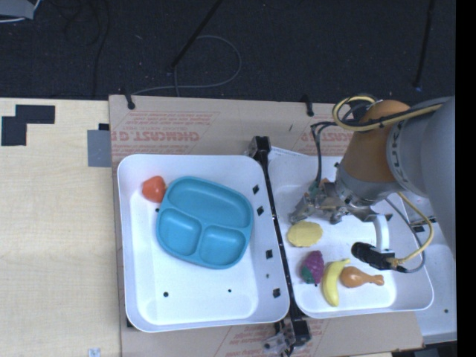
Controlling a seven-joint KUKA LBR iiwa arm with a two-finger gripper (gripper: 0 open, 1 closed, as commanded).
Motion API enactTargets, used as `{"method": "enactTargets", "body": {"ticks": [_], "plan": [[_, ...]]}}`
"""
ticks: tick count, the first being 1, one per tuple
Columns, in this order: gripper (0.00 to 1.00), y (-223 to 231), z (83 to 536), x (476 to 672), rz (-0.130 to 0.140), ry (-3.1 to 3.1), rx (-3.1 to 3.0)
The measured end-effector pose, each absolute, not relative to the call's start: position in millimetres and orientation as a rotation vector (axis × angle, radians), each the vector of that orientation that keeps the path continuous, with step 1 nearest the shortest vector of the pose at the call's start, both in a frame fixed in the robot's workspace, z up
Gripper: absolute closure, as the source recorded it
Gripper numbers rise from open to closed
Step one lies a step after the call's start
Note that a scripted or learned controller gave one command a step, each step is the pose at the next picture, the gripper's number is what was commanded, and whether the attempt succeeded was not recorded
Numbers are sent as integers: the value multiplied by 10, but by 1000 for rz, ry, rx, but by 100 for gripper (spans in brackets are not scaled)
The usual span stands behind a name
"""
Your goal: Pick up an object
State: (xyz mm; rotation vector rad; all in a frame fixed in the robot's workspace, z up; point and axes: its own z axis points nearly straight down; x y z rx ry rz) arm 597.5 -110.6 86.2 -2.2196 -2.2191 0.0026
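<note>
Gripper: the grey two-finger gripper (318, 205) hangs low over the upper half of the right-hand shallow white bin (416, 300), on the arm that reaches in from the right; its metal fingers look splayed apart with nothing between them.
Nearest thing: a pale yellow, flattened oval toy, lemon-like (305, 234), lies in the right bin just below the gripper and slightly to its left, apart from the fingers.
Long axis: the oval runs roughly left to right across the view, so a grip across its short width looks the likelier fit.
Other candidates: a small purple grape-bunch toy (313, 266), a yellow plastic banana (332, 281) and a tan drumstick-shaped toy (360, 278) sit further down the same bin, close together.
Left bin: a blue three-compartment plastic tray (204, 222) and a small orange-red round toy (153, 189) lie in the other white bin (190, 314), well apart from the gripper, beyond the divider.
Judgement: a short descent toward the yellow oval seems the shortest move.
</note>
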Motion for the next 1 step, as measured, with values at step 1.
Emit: {"method": "enactTargets", "body": {"ticks": [1], "plan": [[100, -1121, 972, 5969, 4, -2213, -2224]]}}
